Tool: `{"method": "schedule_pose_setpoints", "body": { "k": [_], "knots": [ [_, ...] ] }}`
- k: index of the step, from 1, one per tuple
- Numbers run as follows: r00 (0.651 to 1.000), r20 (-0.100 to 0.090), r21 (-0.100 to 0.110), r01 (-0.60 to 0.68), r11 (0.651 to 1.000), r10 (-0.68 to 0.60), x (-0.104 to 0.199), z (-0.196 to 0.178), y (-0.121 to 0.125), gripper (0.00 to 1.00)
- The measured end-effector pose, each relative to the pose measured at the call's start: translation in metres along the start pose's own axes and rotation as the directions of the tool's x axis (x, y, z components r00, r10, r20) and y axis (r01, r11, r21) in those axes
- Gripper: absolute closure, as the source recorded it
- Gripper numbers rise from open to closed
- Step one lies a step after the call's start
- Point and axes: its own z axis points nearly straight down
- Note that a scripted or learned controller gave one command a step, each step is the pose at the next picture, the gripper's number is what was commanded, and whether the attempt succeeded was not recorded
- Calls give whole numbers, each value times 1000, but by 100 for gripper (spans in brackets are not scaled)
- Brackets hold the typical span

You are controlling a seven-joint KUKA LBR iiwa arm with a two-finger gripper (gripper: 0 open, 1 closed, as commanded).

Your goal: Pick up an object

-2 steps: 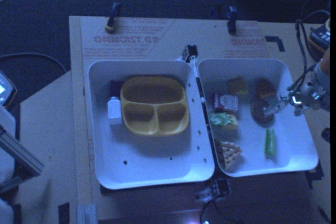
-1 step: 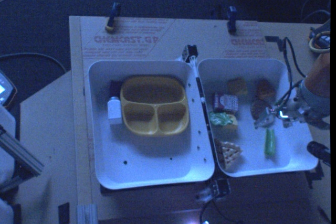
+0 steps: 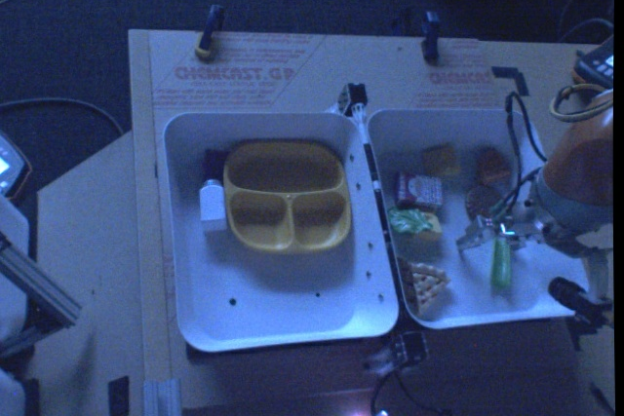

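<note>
Green stick thing (image 3: 501, 264) is lying in the right bin (image 3: 546, 305), near its front right corner, and I'm watching the gripper (image 3: 494, 234) hovering right at its upper end. Fingers are looking spread, nothing pinched between them as far as I'm seeing. So I'm calling this the approach step; next it needs lowering around the stick and closing squarely.

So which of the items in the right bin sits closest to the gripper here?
The long green piece, directly below the gripper. The pizza slice and red packet lie further left.
</note>
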Motion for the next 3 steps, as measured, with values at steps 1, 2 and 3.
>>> {"method": "schedule_pose_setpoints", "body": {
  "k": [1,2,3],
  "knots": [
    [1000,4,-8,-1,1000,1,-1,-14,1,100],
    [1000,7,-14,3,1000,-3,-2,-68,13,100],
    [1000,7,-14,3,1000,-3,4,-114,19,100]
  ]
}}
